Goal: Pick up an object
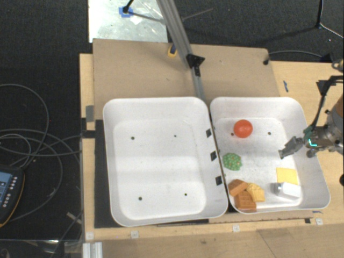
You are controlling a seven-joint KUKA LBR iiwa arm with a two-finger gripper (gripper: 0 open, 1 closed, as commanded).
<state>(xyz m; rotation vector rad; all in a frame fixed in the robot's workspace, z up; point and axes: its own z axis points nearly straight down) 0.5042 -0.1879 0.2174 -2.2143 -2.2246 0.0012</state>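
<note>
My pincer (293, 145) hangs over the right edge of the right bin (301, 117), reaching in from the right, its dark tip above bare white floor and touching none of the objects. Whether it is released or clenched I cannot tell — the tip is small and dark against the bin.

The things to pick all lie in this right bin. An orange-red ball (243, 128) sits toward the far side, well apart from my pincer. A green bumpy piece (232, 161) lies near the left wall. At the near edge rests a cluster of orange-brown blocks (246, 193). A yellow square block (287, 175) lies just below my pincer, and beside it — toward the near rim — a white and grey object (285, 190).

The left bin (156, 160) stands alongside on the counter (231, 69).
</note>
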